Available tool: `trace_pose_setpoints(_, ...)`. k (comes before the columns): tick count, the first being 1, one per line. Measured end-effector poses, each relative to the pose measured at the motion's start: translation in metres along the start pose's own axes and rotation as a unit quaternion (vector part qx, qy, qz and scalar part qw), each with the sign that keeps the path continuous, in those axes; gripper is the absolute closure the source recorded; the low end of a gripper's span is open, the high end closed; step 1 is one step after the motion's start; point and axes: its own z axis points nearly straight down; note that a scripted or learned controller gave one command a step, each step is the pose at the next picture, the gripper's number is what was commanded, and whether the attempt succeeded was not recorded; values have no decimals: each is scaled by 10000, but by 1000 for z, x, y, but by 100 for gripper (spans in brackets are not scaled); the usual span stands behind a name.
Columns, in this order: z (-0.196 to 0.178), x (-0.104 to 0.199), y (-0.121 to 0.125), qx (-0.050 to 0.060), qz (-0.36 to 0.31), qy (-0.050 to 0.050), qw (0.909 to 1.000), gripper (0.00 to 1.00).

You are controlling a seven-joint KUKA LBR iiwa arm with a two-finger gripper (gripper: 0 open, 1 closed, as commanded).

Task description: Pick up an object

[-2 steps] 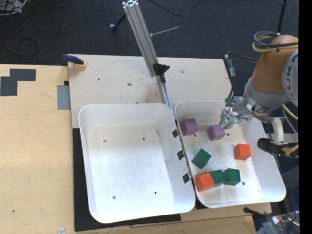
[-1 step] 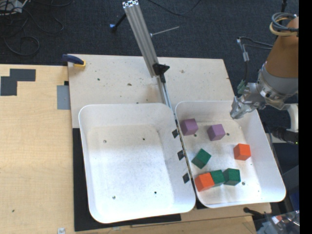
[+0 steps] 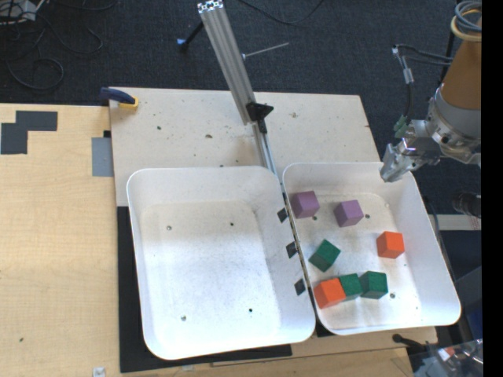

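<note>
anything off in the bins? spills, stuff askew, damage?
Nothing stands out. All seven blocks lie inside the right bin: two purple, two orange, three green, some turned at angles. One orange block touches a green block. The pincer sits over that bin's upper right corner.

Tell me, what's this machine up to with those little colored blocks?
A robot arm is meant to pick up one of the blocks, and it has none yet. Its end effector hangs over the far right corner of the right bin, clear of the blocks. In that bin lie two purple cubes, a lone orange cube, a lone green cube, and a tight row of an orange block and two green blocks. The left bin sits beside it.
</note>
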Motion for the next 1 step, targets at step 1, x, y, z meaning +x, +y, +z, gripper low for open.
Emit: trace_pose_setpoints(1, 13, 60, -5, 34, -12, 16, 10000, 100)
